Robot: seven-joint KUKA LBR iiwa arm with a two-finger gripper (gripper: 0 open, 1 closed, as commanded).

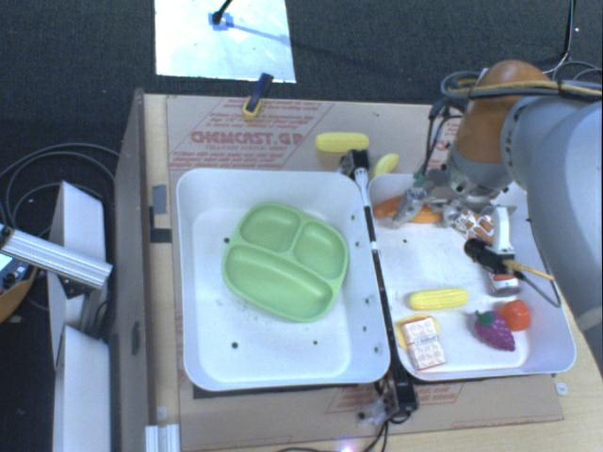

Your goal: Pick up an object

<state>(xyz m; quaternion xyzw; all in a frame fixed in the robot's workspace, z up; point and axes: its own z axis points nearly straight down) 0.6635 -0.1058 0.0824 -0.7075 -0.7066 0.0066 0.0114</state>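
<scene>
Item: gripper point(417, 205), low at far-left corner of right bin point(556, 351), directly over orange carrot-like piece point(426, 217); finger state not discernible (blurred, arm overhead). Risk, est.: piece lies near bin wall and the divider w/ left bin point(203, 365), so a finger may strike the rim or push the piece into the corner; grasp closes on nothing. Other candidates (corn point(437, 299), grapes point(496, 331), tomato point(515, 315)) lie well apart at near side.

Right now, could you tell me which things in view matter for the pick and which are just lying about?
For the pick:
gripper
carrot
corn cob
grapes
tomato
crackers

Lying about:
green divided plate
yellow clamp
</scene>
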